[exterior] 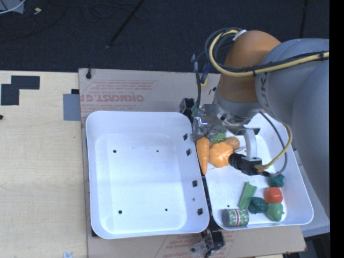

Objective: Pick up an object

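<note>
1. The gripper [210, 128] is hanging over the upper left corner of the right bin [302, 219], under the grey and orange wrist. Whether it is open or closed cannot be told (the wrist is masking it), and nothing is showing as gripped.
2. The carrot [202, 155] is lying just below the gripper in the frame, close against the bin's left wall. Its long axis is running up-down in the frame, with the tip pointing at the lower edge. It is judged the nearest candidate.
3. An orange lump [220, 156] is touching the carrot's right side. A green scrap [217, 137] and a smaller orange piece [233, 142] are sitting just above the lump, close under the gripper.
4. Obstruction (a judgement): the wall on the left and the lump on the right are crowding the carrot, so a grip across its short axis is likely wanting careful centring.
5. A green stick [248, 194], a can [235, 217], a tomato [273, 194] and a pepper [276, 213] are resting in the bin's lower right, well apart from the gripper.
6. The left bin [94, 171] is playing no part.
</note>
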`<state>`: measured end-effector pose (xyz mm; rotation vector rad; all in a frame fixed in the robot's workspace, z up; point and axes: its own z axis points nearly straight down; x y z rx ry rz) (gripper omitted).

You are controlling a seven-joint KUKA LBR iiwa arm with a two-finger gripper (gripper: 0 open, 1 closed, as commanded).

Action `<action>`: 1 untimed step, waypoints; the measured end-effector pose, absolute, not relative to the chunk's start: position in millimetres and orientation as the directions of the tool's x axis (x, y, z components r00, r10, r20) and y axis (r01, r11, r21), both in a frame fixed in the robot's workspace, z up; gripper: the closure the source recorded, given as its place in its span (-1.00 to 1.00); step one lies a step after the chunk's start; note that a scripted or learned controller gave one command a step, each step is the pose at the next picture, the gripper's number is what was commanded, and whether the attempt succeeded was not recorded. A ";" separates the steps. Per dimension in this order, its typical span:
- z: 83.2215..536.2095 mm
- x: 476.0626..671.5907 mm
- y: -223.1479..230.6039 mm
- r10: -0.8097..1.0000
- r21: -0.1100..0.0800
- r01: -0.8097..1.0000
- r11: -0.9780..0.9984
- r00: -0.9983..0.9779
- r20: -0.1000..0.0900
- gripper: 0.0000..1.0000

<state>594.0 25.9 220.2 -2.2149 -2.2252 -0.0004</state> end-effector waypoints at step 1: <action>259.6 607.1 76.7 1.000 0.001 1.000 0.005 -0.005 0.001 1.00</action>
